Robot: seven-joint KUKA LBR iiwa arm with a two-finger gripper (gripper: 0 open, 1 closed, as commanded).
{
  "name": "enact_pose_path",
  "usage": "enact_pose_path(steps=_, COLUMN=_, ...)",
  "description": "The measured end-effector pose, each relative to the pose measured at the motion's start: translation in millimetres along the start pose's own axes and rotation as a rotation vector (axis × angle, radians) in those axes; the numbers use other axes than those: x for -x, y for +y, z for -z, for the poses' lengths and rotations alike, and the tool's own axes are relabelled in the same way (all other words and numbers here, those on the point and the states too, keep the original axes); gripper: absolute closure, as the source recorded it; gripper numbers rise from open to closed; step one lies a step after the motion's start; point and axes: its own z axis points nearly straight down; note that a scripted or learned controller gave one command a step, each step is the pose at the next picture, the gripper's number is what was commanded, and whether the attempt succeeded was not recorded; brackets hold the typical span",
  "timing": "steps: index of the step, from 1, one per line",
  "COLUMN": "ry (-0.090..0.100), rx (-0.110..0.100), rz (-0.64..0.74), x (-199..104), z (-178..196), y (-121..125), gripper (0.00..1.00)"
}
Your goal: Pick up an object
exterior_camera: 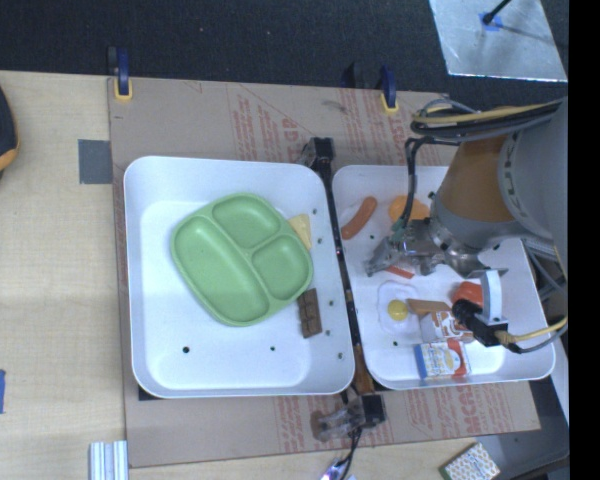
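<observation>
1. Nearest us in the right bin (540, 368) lay a small carton (442, 358), with a fried egg (397, 310) just beyond it.
2. We saw the hand (405, 253) low over that bin's middle; we could not tell how it was set.
3. The sausage (358, 218) lay farther off, up and left of the hand, its long axis slanting toward the divider, the likeliest object to pick.

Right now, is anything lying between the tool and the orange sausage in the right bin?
Nothing visible does. The tool is low in the right bin, and the orange sausage lies up and to its left across bare white floor. The fried egg sits below the tool, off that line.
</observation>
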Motion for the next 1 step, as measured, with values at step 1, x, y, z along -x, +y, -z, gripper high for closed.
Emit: enact_pose_path(steps=1, ry=0.000, rx=0.000, rz=0.000, x=6.7, z=-0.2, y=-19.7, gripper=0.00)
